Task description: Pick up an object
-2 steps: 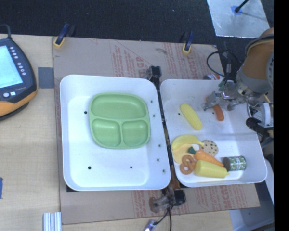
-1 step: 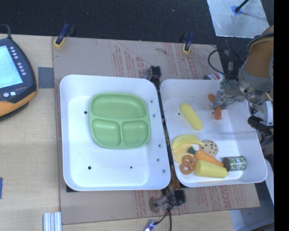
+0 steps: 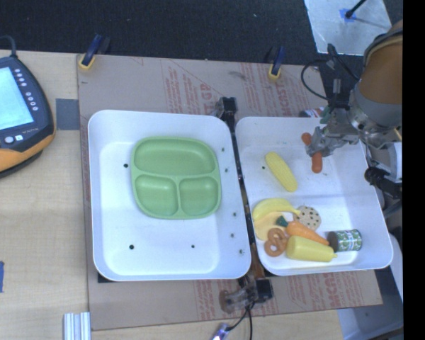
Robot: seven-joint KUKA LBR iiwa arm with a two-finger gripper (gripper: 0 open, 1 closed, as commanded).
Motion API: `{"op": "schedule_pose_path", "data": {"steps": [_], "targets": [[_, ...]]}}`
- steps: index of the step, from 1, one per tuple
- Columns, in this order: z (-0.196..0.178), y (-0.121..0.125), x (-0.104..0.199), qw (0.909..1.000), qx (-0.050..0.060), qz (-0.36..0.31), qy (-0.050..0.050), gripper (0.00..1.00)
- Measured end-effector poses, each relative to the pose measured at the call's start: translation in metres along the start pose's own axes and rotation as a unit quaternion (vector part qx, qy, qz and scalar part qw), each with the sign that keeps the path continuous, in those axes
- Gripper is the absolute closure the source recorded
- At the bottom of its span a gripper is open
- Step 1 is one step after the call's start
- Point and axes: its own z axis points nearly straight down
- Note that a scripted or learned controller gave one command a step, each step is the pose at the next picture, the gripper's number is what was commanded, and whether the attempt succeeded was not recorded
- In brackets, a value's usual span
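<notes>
My gripper (image 3: 324, 144) hangs over the far right part of the right bin (image 3: 350, 197). A red-orange sausage-like piece (image 3: 316, 163) pokes out just below it, and another red-orange end (image 3: 307, 139) shows at its left; whether the piece is gripped I cannot tell. A yellow corn cob (image 3: 281, 171) lies to the left of the gripper. At the bin's near side sit a banana (image 3: 270, 209), a cookie (image 3: 309, 217), a pretzel (image 3: 275, 241), a carrot (image 3: 306, 231), a yellow block (image 3: 310, 251) and a small can (image 3: 347, 241).
The left bin (image 3: 103, 190) holds a green divided plate (image 3: 176, 176). A teach pendant (image 3: 10, 115) lies on the bench at far left. Clamps (image 3: 91, 52) (image 3: 274, 61) sit at the board's back edge. Cables trail behind the wrist (image 3: 326, 76).
</notes>
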Motion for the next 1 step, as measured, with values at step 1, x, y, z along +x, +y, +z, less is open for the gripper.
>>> {"op": "schedule_pose_path", "data": {"steps": [1], "targets": [[-0.0216, -0.0557, 0.0366, 1.0000, 0.001, -0.001, -0.001, 1.00]]}}
